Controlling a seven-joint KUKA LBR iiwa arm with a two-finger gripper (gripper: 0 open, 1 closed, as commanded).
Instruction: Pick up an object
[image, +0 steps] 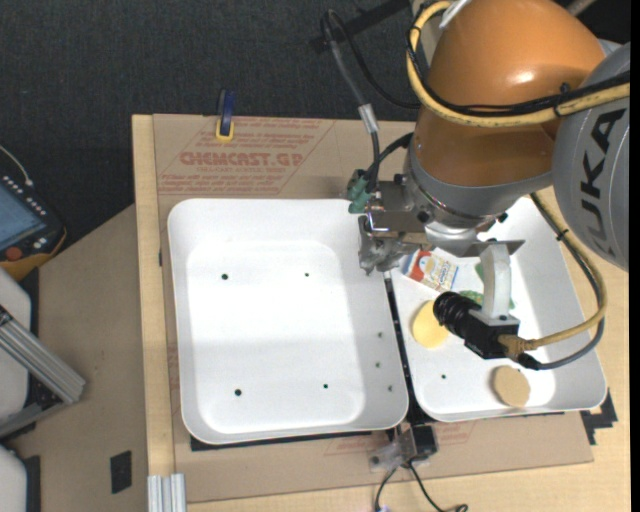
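The gripper is seen low over the ridge where the two bins meet, toward the far end of that ridge, hung under the grey wrist. Whether it is spread or pressed together cannot be told: the metal parts are crowded and partly covered by the wrist. The arm is brought in from the right. Its orange band is placed over the far part of the right bin.

All loose objects are found in the right bin. A small packet, white with red and blue print, is laid just right of the gripper, with its far end covered by the wrist. Contact between gripper and packet cannot be judged. A yellow round piece is laid just nearer than the packet, close to the bin's left wall. A tan disc is set apart from both, toward the near right corner.

The left bin is marked by four small dark dots on its floor. Both bins are carried on a cardboard sheet with red print. A blue and yellow clip is fixed at the sheet's far edge.
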